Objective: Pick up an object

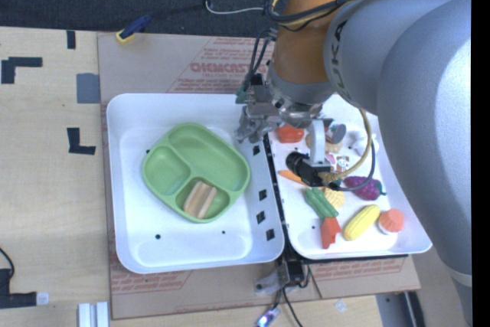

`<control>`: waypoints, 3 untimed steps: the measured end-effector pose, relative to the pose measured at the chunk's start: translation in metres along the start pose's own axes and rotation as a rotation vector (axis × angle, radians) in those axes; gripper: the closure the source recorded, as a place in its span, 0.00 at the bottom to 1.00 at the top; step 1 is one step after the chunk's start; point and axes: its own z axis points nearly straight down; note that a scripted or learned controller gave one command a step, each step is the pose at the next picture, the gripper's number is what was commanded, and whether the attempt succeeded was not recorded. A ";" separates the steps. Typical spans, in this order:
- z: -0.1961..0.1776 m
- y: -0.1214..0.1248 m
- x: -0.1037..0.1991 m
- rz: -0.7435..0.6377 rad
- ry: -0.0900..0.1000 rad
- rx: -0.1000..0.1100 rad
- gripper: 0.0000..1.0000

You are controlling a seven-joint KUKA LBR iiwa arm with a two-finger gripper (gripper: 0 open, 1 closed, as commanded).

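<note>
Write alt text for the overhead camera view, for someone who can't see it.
A grey robot arm with an orange band reaches from the right, its gripper low over the divide between two white bins. The left bin holds a green divided plate bearing a tan food piece; the right bin holds toy vegetables, including yellow corn.

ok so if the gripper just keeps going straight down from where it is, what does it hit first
Probably the raised rim where the two white bins meet. The gripper hangs about over that divider, beside the green tray, though depth is hard to judge from this slanted view.
</note>
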 end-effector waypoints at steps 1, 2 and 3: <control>-0.166 -0.031 -0.037 0.006 0.000 -0.015 1.00; -0.054 -0.077 0.027 -0.002 -0.001 0.016 1.00; -0.060 -0.073 0.023 0.002 -0.002 0.004 0.00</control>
